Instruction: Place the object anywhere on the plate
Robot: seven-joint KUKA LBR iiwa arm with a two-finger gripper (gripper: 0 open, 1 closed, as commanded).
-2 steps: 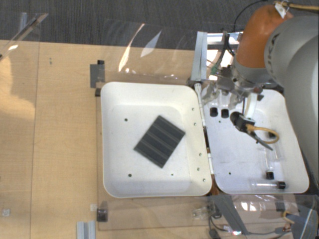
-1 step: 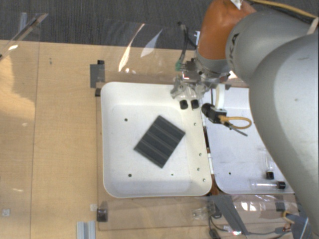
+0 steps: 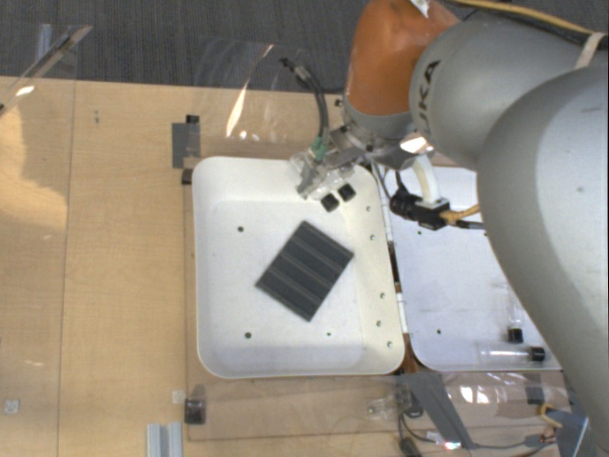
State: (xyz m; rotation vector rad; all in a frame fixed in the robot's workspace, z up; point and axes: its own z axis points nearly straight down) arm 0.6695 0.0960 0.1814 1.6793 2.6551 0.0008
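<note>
"KUKA" lettering on arm (image 3: 495,74); dark ribbed plate (image 3: 304,270) unlabelled.

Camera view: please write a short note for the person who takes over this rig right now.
Pincer: it hangs over the far right part of the left bin, with nothing visible between its two dark fingertips; the gap between them looks open.
Plate: the dark ribbed slab lies flat near the middle of the left bin, with nothing on it.
Object: I cannot tell from this view which thing is to be placed; a small item lies in the right bin.
Done: nothing on the plate yet.
Left: pick the object and set it on the plate.
</note>
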